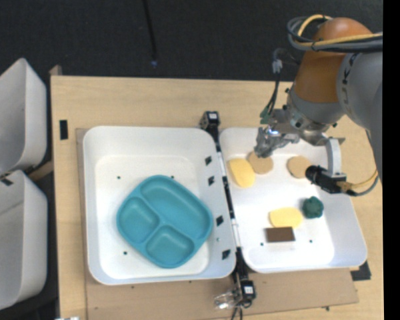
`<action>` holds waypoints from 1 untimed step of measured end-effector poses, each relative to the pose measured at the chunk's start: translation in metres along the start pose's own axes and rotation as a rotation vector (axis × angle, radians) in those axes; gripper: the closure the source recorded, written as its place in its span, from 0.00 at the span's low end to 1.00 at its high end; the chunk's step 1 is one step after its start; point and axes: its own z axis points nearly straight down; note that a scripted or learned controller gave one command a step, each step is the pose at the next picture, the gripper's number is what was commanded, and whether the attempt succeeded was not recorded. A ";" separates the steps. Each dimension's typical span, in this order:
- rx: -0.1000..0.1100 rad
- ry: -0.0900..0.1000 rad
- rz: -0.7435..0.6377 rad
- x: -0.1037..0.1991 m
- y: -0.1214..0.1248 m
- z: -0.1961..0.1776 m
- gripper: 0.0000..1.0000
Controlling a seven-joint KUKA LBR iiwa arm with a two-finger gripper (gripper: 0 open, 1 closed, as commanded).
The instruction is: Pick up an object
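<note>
Orange-banded and bulky, the arm (333, 59) hangs closest to the lens, reaching in from the right over the desk (153, 102). Below it sit the two white bins: the left bin (100, 152) carries a blue divided tray (163, 221), the right bin (340, 245) holds the small pieces. The jaws (268, 144) hover at the right bin's far edge, just above a tan round disc (260, 163); I cannot tell whether they are spread or shut, and nothing shows between them. A yellow oval (241, 173) touches that disc. To my eye a clean pick means dropping straight onto the disc, clear of the oval. Further off lie another tan disc (297, 167), a yellow block (285, 217), a brown bar (280, 235), and a green lump (313, 207).
</note>
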 end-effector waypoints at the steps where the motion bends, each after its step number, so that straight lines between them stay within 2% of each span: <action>1: 0.003 0.000 0.000 0.054 0.001 0.006 1.00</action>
